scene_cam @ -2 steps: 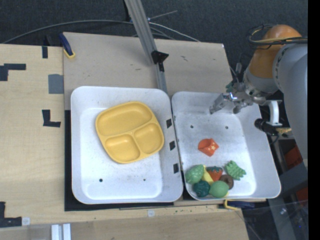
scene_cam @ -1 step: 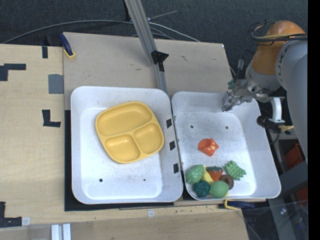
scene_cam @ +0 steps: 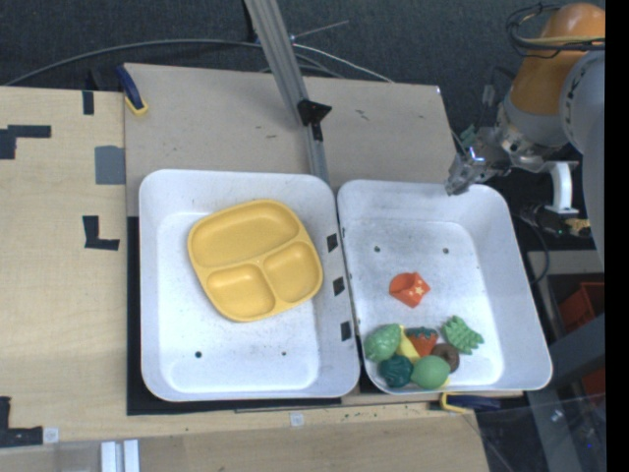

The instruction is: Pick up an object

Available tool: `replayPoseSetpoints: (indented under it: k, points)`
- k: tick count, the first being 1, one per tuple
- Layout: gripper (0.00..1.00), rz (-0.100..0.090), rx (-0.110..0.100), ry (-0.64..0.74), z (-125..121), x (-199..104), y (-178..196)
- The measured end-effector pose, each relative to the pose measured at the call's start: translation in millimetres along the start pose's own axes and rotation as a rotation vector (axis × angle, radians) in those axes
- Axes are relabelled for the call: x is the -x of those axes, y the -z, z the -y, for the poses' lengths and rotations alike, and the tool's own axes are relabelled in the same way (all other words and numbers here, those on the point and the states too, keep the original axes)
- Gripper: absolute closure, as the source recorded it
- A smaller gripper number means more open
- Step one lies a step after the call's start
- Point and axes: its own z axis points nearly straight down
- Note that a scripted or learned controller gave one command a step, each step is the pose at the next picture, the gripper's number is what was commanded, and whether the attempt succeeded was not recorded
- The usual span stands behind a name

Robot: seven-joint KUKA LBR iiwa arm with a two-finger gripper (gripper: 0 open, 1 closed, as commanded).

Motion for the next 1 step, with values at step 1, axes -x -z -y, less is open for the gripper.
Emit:
replayPoseSetpoints:
  k: [1]
  points:
    - [1.0, 0.0, 0.0, 0.001, 0.0, -11.2, 53.5]
